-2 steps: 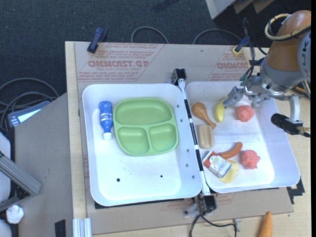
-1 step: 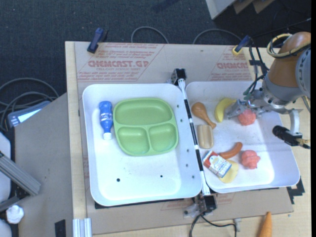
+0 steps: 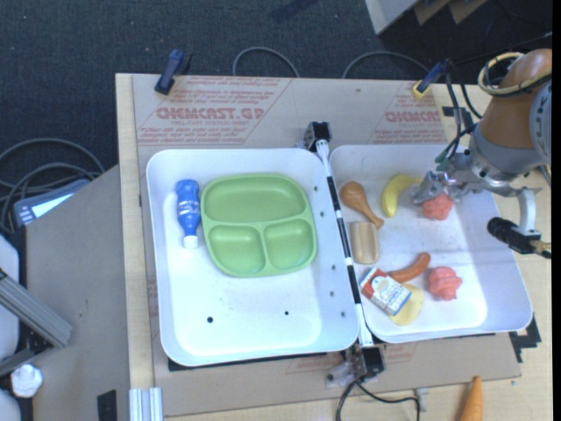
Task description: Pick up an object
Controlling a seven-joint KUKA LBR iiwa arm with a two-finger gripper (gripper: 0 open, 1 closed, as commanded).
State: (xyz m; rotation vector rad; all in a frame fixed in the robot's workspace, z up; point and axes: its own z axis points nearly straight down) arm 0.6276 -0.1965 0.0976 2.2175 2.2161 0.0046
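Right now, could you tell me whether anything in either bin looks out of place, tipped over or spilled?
Nothing looks spilled or damaged. The blue bottle lies on its side beside the green tray in the left bin. In the right bin, a small carton rests tilted on a yellow item.

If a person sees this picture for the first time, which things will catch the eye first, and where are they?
The green divided tray stands out, lying in the left bin beside a blue bottle. The right bin is crowded with small toy foods, among them a yellow banana and a pink lump. The gripper sits low at that bin's far side, right over another pink piece.
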